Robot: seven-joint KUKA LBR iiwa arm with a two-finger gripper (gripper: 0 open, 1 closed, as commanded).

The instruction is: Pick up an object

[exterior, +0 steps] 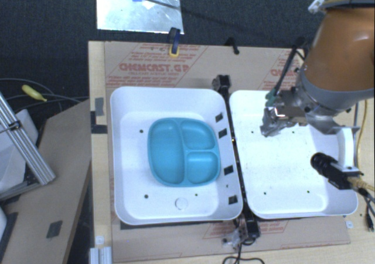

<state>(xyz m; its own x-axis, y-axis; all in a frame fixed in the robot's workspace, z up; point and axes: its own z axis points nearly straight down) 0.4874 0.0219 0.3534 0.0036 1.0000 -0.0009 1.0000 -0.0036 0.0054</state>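
Note:
A light blue divided plate [183,151] with three compartments lies flat in the middle of the left bin [132,198]. My gripper [271,125] hangs over the upper left part of the right bin [293,198], to the right of the plate and apart from it. I see nothing held at its tip. The grey arm with its orange band [343,51] comes in from the upper right and hides the bin's far right corner.
A black divider strip with clips [228,139] runs between the two bins. A small pale round mark [181,203] sits near the left bin's front wall. Brown board [158,66] lies under both bins, and metal rails [23,145] stand at the far left.

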